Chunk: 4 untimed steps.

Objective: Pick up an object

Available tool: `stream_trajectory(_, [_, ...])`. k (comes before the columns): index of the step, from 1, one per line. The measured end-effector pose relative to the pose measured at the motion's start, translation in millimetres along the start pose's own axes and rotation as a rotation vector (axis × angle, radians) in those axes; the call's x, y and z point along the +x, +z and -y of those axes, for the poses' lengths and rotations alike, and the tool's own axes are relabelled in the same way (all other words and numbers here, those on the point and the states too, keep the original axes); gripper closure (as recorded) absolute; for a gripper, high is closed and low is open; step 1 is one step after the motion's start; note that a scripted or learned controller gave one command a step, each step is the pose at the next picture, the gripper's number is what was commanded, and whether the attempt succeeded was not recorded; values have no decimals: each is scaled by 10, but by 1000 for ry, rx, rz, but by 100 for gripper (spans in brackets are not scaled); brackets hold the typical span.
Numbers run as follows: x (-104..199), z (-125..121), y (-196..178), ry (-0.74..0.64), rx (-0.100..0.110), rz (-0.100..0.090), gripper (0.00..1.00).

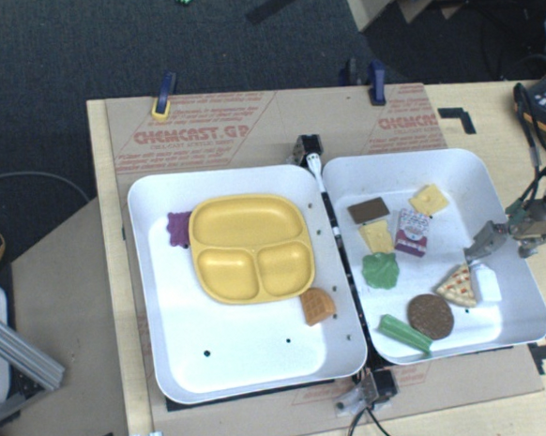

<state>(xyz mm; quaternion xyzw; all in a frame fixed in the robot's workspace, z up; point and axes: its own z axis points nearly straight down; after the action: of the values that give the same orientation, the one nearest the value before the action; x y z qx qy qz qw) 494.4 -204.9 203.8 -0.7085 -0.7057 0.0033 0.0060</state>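
My gripper [487,241] hangs over the right edge of the right bin [457,165], reaching in from the right. Just below and left of it lie a pizza slice [458,287] and a white block [488,286]. Farther left in this bin are a brown round cookie [431,316], a green pod [404,334], a green lump [381,271], a purple-white packet [412,232], a pale yellow piece [377,239], a brown bar [367,211] and a yellow cheese wedge [430,199]. I see nothing held in the gripper.
The left bin [238,366] holds a yellow divided plate [252,247], a purple item [178,229] by the plate's left rim, and an orange-brown piece [317,305] near the bins' shared wall. Clamps [161,97] sit at the board's far edge.
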Motion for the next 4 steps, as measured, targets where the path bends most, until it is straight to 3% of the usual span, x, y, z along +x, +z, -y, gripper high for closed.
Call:
stream_trajectory(1, [4,-31,-65,-4,-13,4,0])
stream_trajectory(3, [102,-5,921,-4,-12,3,0])
stream_trajectory(4, [38,-49,1090,1,-27,16,0])
